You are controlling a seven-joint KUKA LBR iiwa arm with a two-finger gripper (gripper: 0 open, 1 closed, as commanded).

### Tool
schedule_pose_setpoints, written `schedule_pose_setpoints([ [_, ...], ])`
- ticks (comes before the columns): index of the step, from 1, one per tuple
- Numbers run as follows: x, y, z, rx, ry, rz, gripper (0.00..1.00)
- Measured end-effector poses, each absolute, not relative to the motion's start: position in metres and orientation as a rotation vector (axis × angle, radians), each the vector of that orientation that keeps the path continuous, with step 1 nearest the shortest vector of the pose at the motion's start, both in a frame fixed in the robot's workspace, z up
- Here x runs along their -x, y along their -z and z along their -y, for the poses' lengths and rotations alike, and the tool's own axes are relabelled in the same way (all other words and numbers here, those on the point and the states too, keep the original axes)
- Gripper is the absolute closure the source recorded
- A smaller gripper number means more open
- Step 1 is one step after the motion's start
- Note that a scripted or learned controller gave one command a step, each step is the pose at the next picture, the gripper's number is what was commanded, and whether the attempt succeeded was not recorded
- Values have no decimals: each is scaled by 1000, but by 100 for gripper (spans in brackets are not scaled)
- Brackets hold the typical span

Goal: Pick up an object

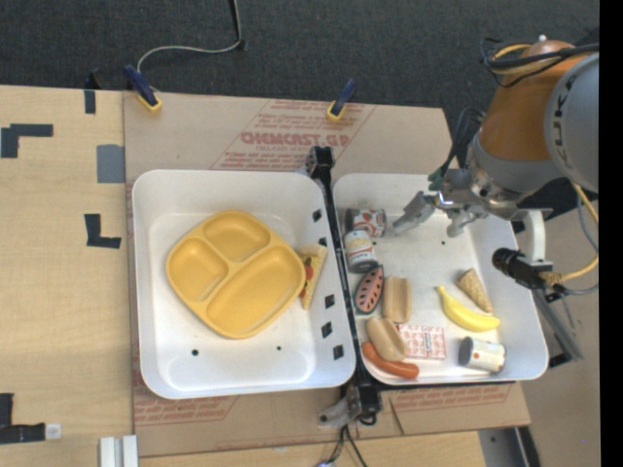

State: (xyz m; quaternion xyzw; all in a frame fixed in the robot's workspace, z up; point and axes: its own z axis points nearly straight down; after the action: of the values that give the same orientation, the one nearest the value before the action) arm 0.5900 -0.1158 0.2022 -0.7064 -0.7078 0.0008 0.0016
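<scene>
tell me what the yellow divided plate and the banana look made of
Yellow divided plate: likely moulded plastic, a uniform colour with a soft sheen on its rounded compartment rims. Banana: probably a plastic toy, evenly bright yellow and smooth, though too small to be sure.

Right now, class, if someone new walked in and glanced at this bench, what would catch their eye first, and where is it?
Most likely the big yellow divided plate filling the middle of the left bin. Next, the grey and orange arm reaching in from the right, its tool open above the right bin. That bin holds a jumble of toy food, including a banana and a hot dog.
</scene>
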Motion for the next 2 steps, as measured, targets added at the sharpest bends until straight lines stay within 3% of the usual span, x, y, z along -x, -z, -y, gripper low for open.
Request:
schedule_pose_setpoints([
  [1, -593, -86, 131, 2221, 0, 2223, 0],
  [2, -554, -86, 108, 2226, 2, 2226, 0],
])
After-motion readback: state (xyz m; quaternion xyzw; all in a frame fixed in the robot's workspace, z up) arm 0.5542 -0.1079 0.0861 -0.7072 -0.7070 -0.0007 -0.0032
